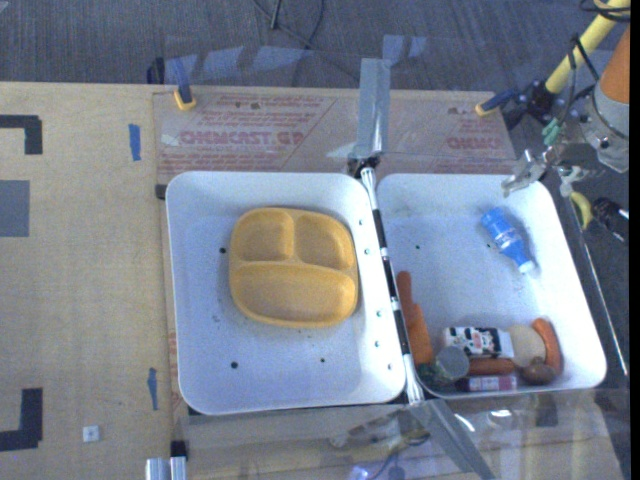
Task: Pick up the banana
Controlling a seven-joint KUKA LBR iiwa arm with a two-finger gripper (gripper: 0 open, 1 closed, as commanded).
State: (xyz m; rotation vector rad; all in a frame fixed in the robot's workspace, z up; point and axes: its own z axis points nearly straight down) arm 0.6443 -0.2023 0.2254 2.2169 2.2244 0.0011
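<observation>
Right bin [590, 298]: smooth white plastic; its near corner holds a long orange carrot [412, 318] and a small printed carton [480, 342].
Left bin [200, 368]: a matte yellow, round-cornered divided tray [293, 266].
Bottle [507, 236]: blue, lying farther back.
Gripper [528, 173]: metallic, above the right bin's far rim; grip cannot be told.
Banana: uncertain; perhaps the yellow sliver [581, 205] outside that bin's right rim.
Bench: printed cardboard [250, 133].
Floor: grey carpet [150, 18].

Arm [618, 98] cut off by right edge; pincer [528, 173] too small and blurred to read. Clustered items [490, 353] in right bin's [440, 208] near corner overlap, identities unclear.
</observation>
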